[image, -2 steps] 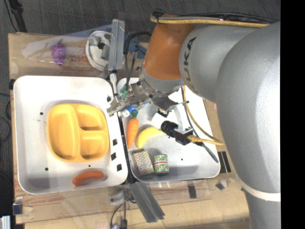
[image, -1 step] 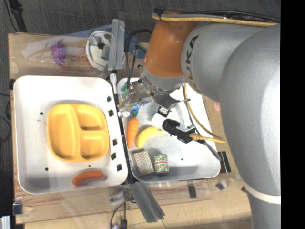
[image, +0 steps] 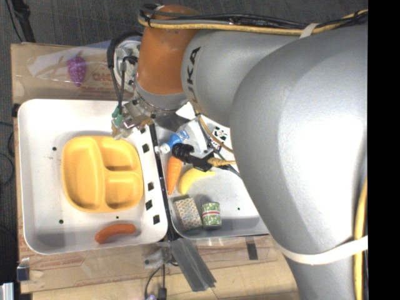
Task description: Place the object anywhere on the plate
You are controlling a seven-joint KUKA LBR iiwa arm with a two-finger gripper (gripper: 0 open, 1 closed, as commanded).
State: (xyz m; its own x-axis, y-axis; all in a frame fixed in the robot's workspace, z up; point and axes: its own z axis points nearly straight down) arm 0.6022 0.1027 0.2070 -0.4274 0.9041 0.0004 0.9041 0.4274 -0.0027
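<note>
Yellow plate (image: 103, 180) in the left bin (image: 31, 167): nothing on it, placement outstanding.
No object is identifiable as carried. Gripper (image: 125, 120) sits at the plate's far right corner, over the bin's far edge; its state cannot be determined. A sausage (image: 115, 232) lies by the near wall.

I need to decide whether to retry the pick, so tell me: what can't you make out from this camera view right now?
- Tool: open or shut, and whether it carries anything, cannot be told; it is small and lies under the wrist.
- Right bin: most of its floor is covered by the arm.
- Blue item: partly hidden by the arm, too small to identify.
- Yellow item: partly hidden by a black cable part.
</note>
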